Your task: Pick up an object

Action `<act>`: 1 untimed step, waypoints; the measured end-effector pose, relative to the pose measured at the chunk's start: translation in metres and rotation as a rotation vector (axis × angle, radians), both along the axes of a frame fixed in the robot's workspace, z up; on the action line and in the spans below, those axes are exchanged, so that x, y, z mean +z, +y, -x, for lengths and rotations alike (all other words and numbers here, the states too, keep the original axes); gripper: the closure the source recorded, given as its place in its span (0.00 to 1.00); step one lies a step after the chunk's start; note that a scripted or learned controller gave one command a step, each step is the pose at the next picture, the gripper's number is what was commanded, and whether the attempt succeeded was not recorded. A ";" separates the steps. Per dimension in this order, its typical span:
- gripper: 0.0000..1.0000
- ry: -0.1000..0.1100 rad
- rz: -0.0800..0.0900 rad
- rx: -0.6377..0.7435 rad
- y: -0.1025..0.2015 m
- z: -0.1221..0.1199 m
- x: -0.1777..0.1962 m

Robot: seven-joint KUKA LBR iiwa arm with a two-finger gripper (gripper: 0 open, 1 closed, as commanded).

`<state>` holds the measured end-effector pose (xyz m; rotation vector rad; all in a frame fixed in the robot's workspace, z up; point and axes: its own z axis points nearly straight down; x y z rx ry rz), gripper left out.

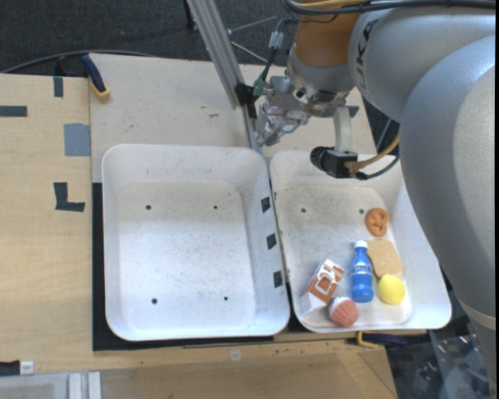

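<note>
Camera view is showing the blue bottle, yellow lemon and orange-white carton lying untouched in the right bin's near corner, while the gripper is hovering at the far rim carrying nothing, so the pick is remaining undone.

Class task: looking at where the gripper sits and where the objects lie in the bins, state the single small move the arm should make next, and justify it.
Probably shift the gripper toward the near corner of the right bin. It sits over that bin's far rim, while the blue bottle, yellow ball, orange-and-white carton and the other pieces cluster at the near end, so nothing lies under it to grasp.
</note>
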<state>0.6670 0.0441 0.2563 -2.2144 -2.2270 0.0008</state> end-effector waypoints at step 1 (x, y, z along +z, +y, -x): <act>1.00 0.000 0.000 0.000 0.048 -0.008 -0.007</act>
